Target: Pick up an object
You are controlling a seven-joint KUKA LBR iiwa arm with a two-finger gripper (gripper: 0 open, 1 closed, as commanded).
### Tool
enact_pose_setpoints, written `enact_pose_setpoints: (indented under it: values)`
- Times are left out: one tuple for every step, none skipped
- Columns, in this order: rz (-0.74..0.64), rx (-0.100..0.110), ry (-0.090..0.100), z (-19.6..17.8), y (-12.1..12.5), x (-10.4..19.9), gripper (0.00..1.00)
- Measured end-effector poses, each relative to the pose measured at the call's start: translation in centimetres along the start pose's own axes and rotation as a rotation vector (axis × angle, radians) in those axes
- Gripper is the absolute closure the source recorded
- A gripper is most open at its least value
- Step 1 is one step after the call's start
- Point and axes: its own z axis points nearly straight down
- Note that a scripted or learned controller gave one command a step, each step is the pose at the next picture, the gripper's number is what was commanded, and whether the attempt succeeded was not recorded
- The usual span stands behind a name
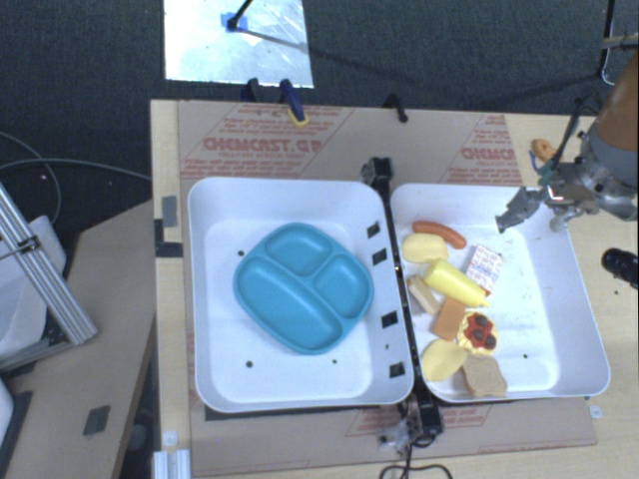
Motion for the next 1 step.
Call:
enact_pose_setpoints:
  values:
    - [-0.007,-0.004,0.001,16.83,-0.83,7.92,0.0]
